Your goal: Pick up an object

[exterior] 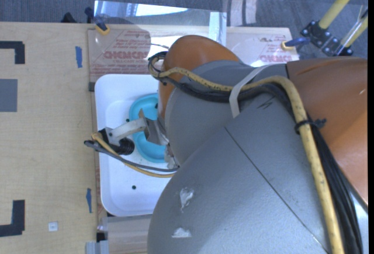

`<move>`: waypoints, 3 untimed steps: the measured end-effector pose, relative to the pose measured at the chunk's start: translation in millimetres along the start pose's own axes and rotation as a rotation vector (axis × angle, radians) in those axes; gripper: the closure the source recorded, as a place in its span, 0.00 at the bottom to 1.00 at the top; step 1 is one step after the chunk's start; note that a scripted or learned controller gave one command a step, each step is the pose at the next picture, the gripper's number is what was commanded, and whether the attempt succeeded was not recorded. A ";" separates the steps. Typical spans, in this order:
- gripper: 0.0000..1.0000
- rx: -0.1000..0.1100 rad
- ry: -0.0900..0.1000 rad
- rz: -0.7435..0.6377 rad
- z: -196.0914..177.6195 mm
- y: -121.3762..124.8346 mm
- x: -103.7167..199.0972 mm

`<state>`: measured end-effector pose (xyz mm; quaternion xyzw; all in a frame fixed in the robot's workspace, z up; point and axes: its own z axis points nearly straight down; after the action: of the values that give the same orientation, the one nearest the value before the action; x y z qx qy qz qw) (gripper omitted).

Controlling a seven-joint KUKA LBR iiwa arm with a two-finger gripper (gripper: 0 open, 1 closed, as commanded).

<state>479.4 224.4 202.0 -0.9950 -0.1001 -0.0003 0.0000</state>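
So the arm (257, 165) is down low over the left white bin (114, 185), covering most of it, and the claw (153, 135) sits right on top of a blue round thing (143, 111), looks like a bowl or cup lying toward the middle of the bin; looks to me like the reach-and-grasp step, not the lift yet; honestly can't tell if the claw is clenched or released, the wrist and a bundle of cables (111, 145) block the view there; next move, I'd guess, is to get a solid pinch on the blue rim and come straight up, since the thing's curved and could slip; room-wise, the bin's left wall is close to the cable end, and its near end toward the counter's front edge has bare white floor to spare; the far wall is just beyond the blue piece, so any sideways drag risks a bump; the wooden counter (47, 130) to the left is open space.
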 end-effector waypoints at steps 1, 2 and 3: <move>1.00 0.001 0.003 0.000 -10.4 -0.4 1.3; 1.00 0.003 0.008 0.009 -111.2 5.2 4.3; 1.00 0.000 -0.007 -0.405 -35.8 -0.7 -0.8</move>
<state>478.4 225.0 237.8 -0.9546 -0.2979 0.0031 -0.0003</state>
